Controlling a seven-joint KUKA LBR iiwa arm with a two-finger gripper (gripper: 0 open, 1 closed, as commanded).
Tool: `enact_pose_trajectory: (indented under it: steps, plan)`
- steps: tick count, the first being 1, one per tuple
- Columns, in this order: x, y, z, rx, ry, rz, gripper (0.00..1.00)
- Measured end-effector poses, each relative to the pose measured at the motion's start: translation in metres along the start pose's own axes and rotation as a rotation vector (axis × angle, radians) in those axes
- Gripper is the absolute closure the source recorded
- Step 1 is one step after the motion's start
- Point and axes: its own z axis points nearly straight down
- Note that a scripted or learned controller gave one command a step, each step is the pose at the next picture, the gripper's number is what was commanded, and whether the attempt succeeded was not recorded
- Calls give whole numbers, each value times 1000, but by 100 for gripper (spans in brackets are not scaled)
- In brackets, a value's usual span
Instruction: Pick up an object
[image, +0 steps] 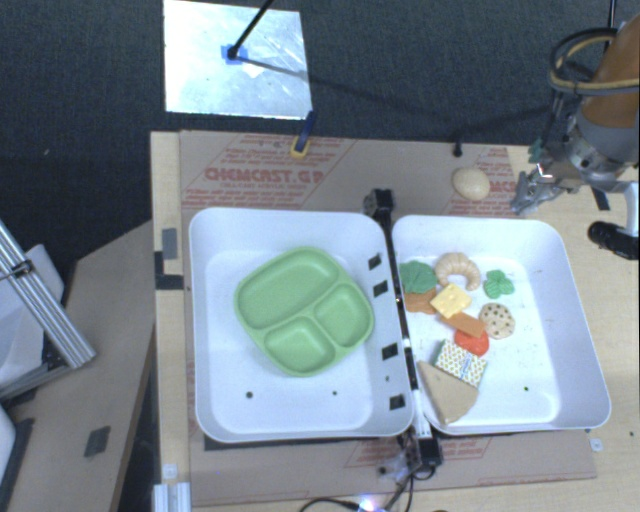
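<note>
Claw parked beyond the far right corner of the right bin; nothing picked yet.

I read the grey metal two-finger claw (527, 196) at the arm's tip above the tan cardboard-covered counter (420, 160), outside the shallow white plastic right bin (570, 330); I cannot tell how its jaws stand. Just beside it, on the counter, lies a pale beige egg-shaped object (471, 183). The pickable items cluster against the right bin's left side: a tan croissant (457, 267), two green leafy pieces (418, 276), a yellow cheese block (450, 300), a speckled round cookie (496, 320) and a tan wedge (445, 395). The left bin holds a light green three-compartment plate (305, 310). Risk, in my judgement: the items touch or overlap, so a descent there may shove neighbours aside or close on an edge and slip off.
</note>
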Motion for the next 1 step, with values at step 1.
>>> enact_pose_trajectory:
  steps: [1]
  plan:
    - [0, 1, -2, 6, 1, -1, 100]
